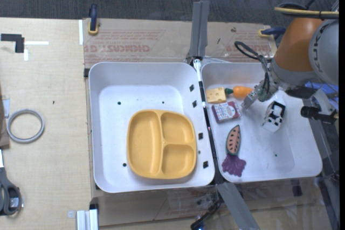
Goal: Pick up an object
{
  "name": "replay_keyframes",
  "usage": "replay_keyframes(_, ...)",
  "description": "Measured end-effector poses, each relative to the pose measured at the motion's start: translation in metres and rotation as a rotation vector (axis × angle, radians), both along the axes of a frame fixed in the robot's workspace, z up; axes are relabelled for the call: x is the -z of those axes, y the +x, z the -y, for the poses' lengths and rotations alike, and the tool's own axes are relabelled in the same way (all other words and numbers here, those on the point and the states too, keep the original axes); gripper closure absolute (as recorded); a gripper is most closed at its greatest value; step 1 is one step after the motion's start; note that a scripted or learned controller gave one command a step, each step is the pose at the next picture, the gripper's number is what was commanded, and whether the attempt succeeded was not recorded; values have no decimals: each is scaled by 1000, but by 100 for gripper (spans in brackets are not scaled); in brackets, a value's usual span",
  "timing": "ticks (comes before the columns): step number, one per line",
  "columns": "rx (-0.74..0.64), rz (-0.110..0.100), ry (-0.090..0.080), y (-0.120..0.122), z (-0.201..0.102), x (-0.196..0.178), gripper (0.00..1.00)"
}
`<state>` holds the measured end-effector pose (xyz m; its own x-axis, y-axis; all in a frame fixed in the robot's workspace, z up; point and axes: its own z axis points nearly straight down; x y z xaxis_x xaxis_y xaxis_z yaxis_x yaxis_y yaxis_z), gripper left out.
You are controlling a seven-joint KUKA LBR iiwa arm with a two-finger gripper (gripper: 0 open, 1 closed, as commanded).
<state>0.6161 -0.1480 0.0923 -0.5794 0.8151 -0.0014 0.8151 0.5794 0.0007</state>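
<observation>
Camera view: end effector point(252, 98) beside carrot point(241, 92); finger state seemingly indiscernible.

One fixed overhead camera, slanted down over both white bins point(97, 132)

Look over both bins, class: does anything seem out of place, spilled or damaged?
Nothing stands out. The yellow plate lies flat in the left bin. The cheese, carrot, watermelon slice and grapes lie loose but intact in the right bin.
</observation>
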Motion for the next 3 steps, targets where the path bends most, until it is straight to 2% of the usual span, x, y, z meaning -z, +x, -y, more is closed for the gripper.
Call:
replay_keyframes(1, -126, 1, -2, -17, -10, -106, 100)
replay_keyframes(2, -126, 1, -2, -18, -10, -106, 0)
replay_keyframes(3, 131, 1, -1, 36, -1, 0, 0)
